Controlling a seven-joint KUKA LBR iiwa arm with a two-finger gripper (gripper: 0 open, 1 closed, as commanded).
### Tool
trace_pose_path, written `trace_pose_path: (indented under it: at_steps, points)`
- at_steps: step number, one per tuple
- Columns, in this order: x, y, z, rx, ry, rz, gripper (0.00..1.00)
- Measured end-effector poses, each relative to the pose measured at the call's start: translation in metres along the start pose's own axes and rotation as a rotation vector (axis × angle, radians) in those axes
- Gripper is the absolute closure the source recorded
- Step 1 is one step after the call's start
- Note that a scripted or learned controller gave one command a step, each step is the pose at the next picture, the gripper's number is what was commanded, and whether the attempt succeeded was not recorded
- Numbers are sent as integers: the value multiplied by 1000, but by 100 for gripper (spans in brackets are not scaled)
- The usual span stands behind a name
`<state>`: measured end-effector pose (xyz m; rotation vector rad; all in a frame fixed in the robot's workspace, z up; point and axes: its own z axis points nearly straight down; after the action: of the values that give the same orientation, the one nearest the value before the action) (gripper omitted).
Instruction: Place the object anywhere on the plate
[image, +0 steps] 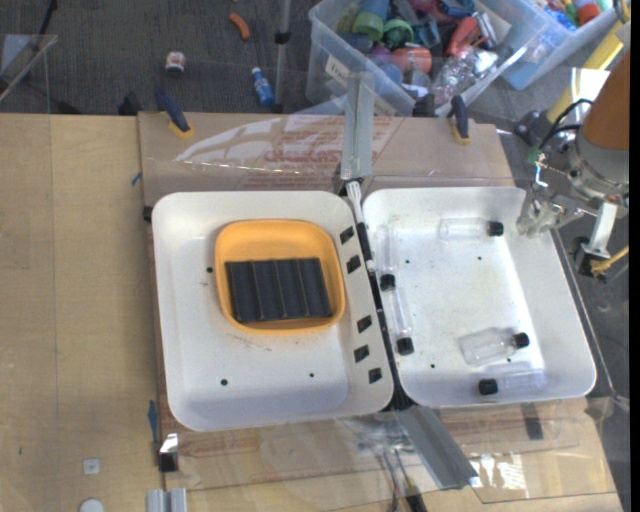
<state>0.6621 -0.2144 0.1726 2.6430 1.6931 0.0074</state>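
A dark ribbed block (278, 289) already lies flat in the orange plate (232, 243) at the left bin's (180, 380) centre, suggesting the placement is done, while the jaws (540, 215), their state unreadable, hover at three o'clock over the right bin's (570, 350) rim

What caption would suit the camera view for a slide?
Orange plate carrying a black ridged block in the left bin; clear bottles in the right bin; hand at its far-right rim.
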Motion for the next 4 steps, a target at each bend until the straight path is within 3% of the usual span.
trace_pose_path:
  at_steps: [2, 4]
  points:
    - [15, 0, -128, 0, -1, -29, 100]
    - [3, 6, -265, -3, -3, -283, 100]
